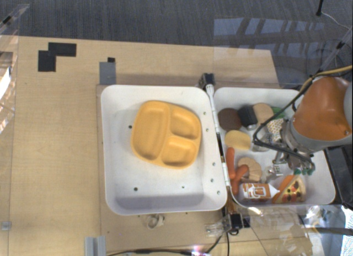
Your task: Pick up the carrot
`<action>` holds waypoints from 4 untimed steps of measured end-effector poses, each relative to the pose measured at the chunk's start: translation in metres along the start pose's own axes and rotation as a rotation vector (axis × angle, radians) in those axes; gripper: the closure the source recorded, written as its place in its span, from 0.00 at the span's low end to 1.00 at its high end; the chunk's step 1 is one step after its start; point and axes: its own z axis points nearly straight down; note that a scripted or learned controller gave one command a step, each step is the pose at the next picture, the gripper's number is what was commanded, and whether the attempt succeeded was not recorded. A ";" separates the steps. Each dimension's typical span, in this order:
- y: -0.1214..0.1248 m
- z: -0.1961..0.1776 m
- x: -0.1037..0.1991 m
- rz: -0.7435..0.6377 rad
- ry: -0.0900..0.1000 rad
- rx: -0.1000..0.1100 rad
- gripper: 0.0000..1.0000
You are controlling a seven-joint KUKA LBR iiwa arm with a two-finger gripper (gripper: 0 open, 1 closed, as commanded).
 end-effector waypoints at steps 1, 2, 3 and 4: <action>-0.038 -0.044 -0.002 -0.221 0.000 0.004 0.00; -0.052 -0.020 0.008 -0.400 -0.002 0.002 0.00; -0.069 -0.066 0.024 -0.323 -0.001 0.004 0.00; 0.001 0.006 0.002 -0.282 -0.007 0.002 0.00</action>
